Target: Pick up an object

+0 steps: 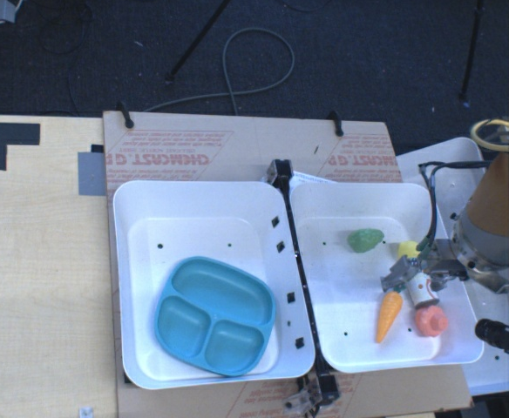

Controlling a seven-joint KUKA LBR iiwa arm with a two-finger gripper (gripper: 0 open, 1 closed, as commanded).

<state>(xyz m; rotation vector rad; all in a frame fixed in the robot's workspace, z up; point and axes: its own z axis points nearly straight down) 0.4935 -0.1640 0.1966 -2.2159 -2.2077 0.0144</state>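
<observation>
- The worktop [37, 277] is pale wood with dark square patches near its far left edge; a sheet of printed cardboard [237, 151] lies under two shallow white bins.
- Beyond the worktop the floor [368, 42] is dark carpet crossed by thin cables and stand legs.
- The left bin [137, 207] holds a blue divided tray [215, 314], resting slightly tilted toward its near right corner.
- The right bin [342, 207] holds four small things: a green lump [365, 239] toward the far side, a small yellow piece [407, 249] just to its right, an orange carrot [388, 315] and a pink rounded object [430, 321].
- The carrot lies with its long axis running near to far, leaning slightly right; its pointed tip faces the near wall and its thick end faces far, just beside the gripper.
- The pink object sits just right of the carrot, near the bin's right wall.
- The gripper [409, 281] reaches in from the right and hangs low over the right bin, between the yellow piece and the carrot's thick end; whether its fingers are open or closed cannot be told, and nothing shows between them.
</observation>
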